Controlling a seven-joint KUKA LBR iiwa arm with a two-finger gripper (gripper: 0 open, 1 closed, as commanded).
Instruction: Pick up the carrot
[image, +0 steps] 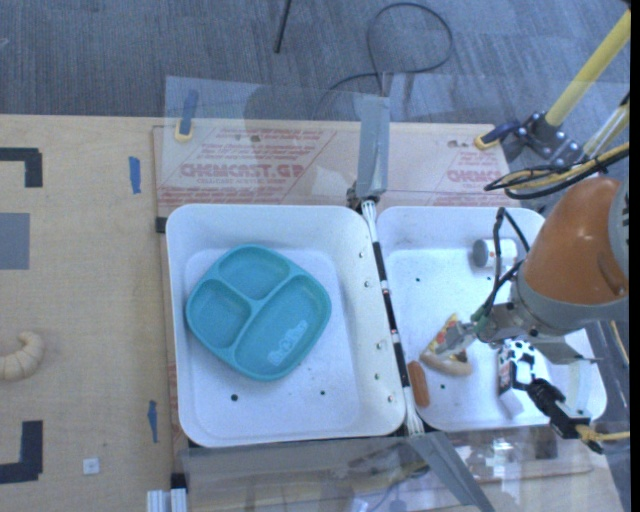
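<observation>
A pale wooden bench (80, 250) carries two shallow white bins side by side, with black corner marks and strips of blue tape on its left part and a small curved beige piece (20, 356) lying near its left edge. Beyond the bench, grey carpet (120, 45) shows, crossed by a looping dark cable (405, 35). The left bin (200, 410) holds a teal divided plate (259, 311), tilted in the view. In the right bin (440, 245), the carrot (418, 384), a small orange stick, lies on the floor by the left wall, near the front corner. Just right of it sits a small cluster of tan and coloured toy food (448, 350), and a grey knob-like thing (481, 252) rests further back. The grey arm with its orange band (575, 250) reaches in from the right; the gripper (490, 325) sits low beside the toy food, apart from the carrot, and whether it is parted or closed cannot be told
</observation>
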